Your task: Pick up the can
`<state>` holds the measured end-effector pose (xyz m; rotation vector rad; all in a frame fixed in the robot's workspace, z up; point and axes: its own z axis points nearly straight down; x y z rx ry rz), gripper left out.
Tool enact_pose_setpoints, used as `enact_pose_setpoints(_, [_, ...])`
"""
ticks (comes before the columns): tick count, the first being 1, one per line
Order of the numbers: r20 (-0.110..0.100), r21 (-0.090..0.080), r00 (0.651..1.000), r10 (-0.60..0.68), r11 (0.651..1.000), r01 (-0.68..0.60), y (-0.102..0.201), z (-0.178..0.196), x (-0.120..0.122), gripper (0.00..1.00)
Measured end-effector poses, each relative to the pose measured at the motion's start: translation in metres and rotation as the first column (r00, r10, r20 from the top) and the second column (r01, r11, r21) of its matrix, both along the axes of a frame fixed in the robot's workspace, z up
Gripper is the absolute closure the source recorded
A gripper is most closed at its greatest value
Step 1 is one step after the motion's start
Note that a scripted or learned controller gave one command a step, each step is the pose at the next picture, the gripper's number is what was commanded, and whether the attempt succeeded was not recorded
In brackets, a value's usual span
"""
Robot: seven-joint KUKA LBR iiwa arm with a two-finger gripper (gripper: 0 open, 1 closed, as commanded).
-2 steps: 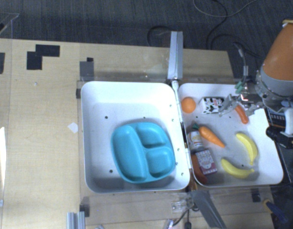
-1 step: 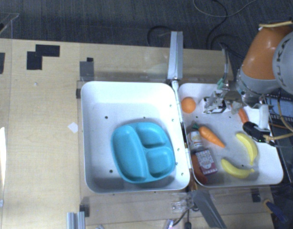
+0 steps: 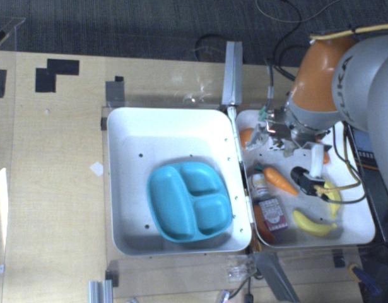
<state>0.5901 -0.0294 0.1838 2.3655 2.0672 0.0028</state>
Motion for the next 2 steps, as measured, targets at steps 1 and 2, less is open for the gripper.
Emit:
enact_pose_setpoints(1, [-0.001, 0.0, 0.999, 0.035, 0.999, -0.035, 0.026, -0.001, -0.002, 0.0])
enact_pose_setpoints(2, [0.003, -0.002, 0.999, -0.04, 0.999, 0.04, -0.045, 0.055, 0.037, 0.0])
